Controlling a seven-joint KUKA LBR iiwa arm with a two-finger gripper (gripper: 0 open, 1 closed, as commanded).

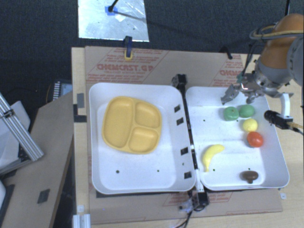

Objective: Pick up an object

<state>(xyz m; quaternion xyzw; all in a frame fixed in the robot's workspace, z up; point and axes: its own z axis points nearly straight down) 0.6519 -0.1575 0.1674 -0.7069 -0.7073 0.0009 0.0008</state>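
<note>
the two round green lumps, a brighter green ball and a duller green one, lie touching each other near the far edge of the right white bin, and they are my likeliest target, since my gripper hangs just beyond them. a small yellow ball and a red-orange ball sit close behind in a crowded row, so i judge the main risk is a finger landing on a neighbour and rolling the round pieces apart, or closing on the seam between the two greens and squeezing both out. the bin's far wall is near too, and i could clip it. my fingers look spread apart, one reaching left, nothing between them, touching nothing i can make out. the yellow toy banana and brown knob-shaped piece lie well apart, easier to isolate.
</note>
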